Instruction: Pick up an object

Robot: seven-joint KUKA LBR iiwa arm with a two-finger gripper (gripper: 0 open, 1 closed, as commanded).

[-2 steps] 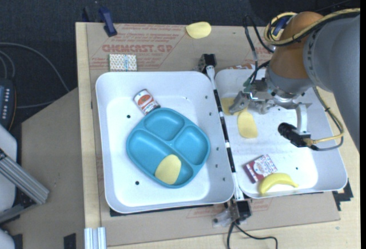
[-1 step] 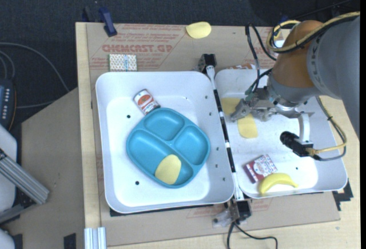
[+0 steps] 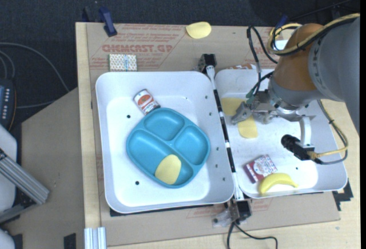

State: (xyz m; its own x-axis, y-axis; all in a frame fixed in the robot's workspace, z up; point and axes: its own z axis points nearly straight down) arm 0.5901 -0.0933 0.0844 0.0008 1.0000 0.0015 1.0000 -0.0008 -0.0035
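My gripper point(image 3: 253, 113) hangs low over the upper left part of the right bin point(image 3: 329, 176), its grey and orange arm coming in from the right. Just below it lies a small yellow piece point(image 3: 248, 130). A flat yellow slab point(image 3: 230, 106) lies to its left by the bin wall. Nearer the front of this bin are a red packet point(image 3: 260, 167) and a yellow banana point(image 3: 277, 183). I see nothing lifted by the gripper.
The left bin point(image 3: 111, 105) holds a blue divided plate point(image 3: 171, 142) with a yellow item point(image 3: 168, 169) on it, and a small can point(image 3: 146, 101). A black cable plug point(image 3: 294, 146) hangs over the right bin. On the board behind lie a yellow lump point(image 3: 198, 30), a blue clip point(image 3: 107, 22) and a patterned packet point(image 3: 123, 62).
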